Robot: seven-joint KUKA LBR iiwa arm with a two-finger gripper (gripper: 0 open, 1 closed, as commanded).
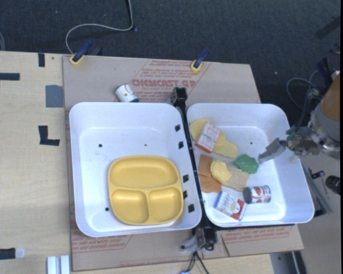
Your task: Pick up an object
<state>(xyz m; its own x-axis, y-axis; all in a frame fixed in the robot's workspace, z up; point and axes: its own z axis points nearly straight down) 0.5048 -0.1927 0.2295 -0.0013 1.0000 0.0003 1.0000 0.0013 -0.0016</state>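
In the right bin [274, 124], just off the tip of your tool [270, 151], lies the green piece [247, 164], the nearest thing to take. It looks small, light and probably soft or rubbery, so pinch it across its narrow width and expect it to squash or slide on the smooth floor. Touching the green piece on its left are a tan slab [234, 178] and yellow pieces [220, 170]; below it a can [258, 194] lies on its side, likely to roll, and a small carton [230, 204] sits beside that. The tool holds nothing; I cannot tell whether it is parted or closed. The left bin [86, 124] carries a yellow tray [144, 188].
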